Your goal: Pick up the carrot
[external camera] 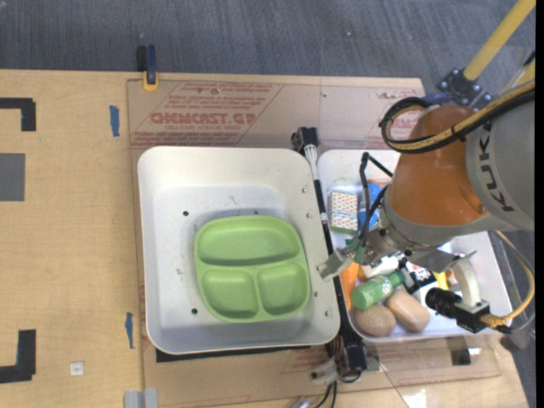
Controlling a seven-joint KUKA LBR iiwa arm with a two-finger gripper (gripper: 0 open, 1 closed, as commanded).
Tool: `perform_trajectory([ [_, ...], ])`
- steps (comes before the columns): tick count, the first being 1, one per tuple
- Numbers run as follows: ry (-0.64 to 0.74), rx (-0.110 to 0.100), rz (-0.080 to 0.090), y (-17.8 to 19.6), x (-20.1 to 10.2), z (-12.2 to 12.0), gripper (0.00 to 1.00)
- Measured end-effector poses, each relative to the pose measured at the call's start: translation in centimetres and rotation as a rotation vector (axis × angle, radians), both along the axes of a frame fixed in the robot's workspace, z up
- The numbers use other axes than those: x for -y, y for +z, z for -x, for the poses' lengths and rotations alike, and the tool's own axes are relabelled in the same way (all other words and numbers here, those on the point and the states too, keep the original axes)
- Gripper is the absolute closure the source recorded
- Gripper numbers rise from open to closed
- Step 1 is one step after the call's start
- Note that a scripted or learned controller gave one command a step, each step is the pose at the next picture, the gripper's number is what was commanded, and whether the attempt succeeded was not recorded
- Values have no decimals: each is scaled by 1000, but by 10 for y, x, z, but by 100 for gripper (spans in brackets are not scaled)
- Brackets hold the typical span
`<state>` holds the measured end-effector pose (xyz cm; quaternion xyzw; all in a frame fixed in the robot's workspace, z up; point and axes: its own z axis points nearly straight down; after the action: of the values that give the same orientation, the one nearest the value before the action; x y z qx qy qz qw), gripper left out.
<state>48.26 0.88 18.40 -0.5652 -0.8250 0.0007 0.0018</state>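
Several toys are crowding the carrot (350, 272) right under the jaws (361, 256) | grip state: cannot tell | risk: jaws closing on the neighbouring green piece (374, 292) instead.

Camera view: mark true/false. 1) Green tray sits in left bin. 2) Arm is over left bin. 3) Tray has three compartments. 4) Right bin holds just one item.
1) True: the green divided tray lies in the left bin.
2) False: the arm hangs over the right bin.
3) True: one long, two small.
4) False: several, among them a green bottle-like item, two tan rounded pieces and an orange bit, possibly the carrot.
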Motion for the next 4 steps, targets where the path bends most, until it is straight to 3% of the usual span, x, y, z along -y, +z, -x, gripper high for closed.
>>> perform_trajectory([
  [1,-390,6,3,0,51,3,0],
  [2,-464,5,2,0,15,0,0],
  [4,-465,5,3,0,16,0,0],
])
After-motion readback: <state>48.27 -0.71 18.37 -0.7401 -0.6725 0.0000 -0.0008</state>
